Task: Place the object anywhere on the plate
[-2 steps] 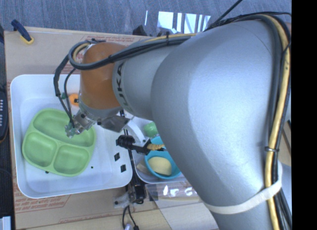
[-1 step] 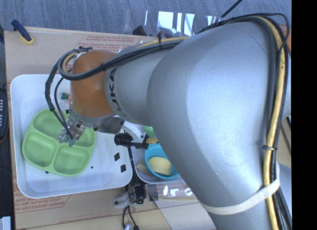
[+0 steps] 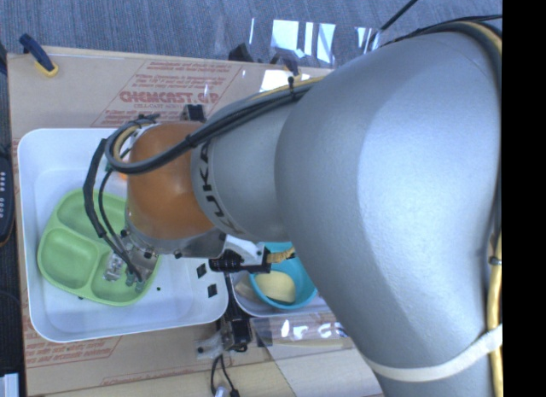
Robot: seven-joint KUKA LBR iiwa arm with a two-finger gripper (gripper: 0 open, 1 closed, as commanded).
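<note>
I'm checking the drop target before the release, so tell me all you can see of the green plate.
The green plate is a light green divided dish, plastic by its look, with raised ridges forming compartments. It lies flat in the left white bin, toward that bin's left side. The arm covers its right part, and the gripper is low over its lower right compartment; whether it touches the plate is unclear.

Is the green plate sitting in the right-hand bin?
No, the green plate lies in the left bin, while the right bin holds a blue bowl.
</note>
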